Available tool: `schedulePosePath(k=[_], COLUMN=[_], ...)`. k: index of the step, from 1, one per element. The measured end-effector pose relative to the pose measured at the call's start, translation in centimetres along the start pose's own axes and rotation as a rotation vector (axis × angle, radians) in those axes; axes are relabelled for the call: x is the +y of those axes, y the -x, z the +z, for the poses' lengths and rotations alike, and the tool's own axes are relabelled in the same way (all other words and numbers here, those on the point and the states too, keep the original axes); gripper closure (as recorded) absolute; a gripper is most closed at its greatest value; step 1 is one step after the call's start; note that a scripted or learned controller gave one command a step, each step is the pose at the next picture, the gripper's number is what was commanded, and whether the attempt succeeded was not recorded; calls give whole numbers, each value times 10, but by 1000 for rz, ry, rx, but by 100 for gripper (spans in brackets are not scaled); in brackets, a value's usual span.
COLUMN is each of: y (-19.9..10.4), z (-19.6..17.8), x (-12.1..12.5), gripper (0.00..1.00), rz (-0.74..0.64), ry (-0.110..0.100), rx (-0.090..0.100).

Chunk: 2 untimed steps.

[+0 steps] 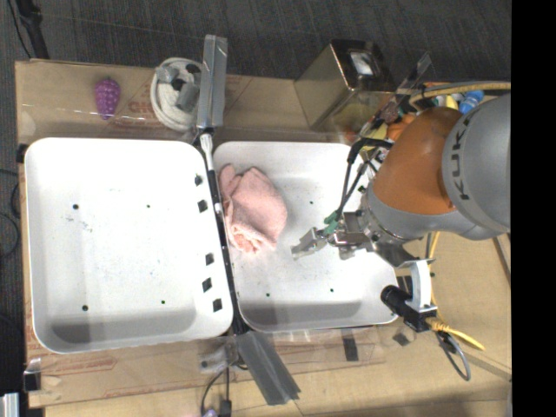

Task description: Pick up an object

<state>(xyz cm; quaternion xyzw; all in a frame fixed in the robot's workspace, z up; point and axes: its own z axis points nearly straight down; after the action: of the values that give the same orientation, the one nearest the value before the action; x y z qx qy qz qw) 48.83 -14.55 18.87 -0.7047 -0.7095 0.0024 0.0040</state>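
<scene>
Purple object (107, 96): small, knobbly, grape-like; on the worktop (61, 85) at far left, beyond the left bin.
White roll (176, 92): a coil of white material with a grey piece at its centre; on the worktop to the right of the purple object.
Left bin (113, 241): shallow, white, with a few dark specks on its floor.
Divider (213, 233): grey bar with black clips, between the two bins.
Pink cloth (252, 208): crumpled towel, in the right bin (295, 298), against its left wall, toward the far side.
Tool (304, 245): over the right bin floor, just right of the pink cloth and apart from it; tips point left; nothing between them; spread cannot be told.
Arm (434, 176): grey with orange band, reaching in from the right.
Box (343, 81): tan, beyond the right bin.
</scene>
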Motion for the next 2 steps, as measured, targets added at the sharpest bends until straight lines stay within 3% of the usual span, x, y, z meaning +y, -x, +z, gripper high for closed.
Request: schedulePosePath(k=[1,2], y=[-11,-24], z=[6,36], x=[71,107], gripper=[0,0], rz=[100,83], ry=[1,2], rx=[-2,-2])
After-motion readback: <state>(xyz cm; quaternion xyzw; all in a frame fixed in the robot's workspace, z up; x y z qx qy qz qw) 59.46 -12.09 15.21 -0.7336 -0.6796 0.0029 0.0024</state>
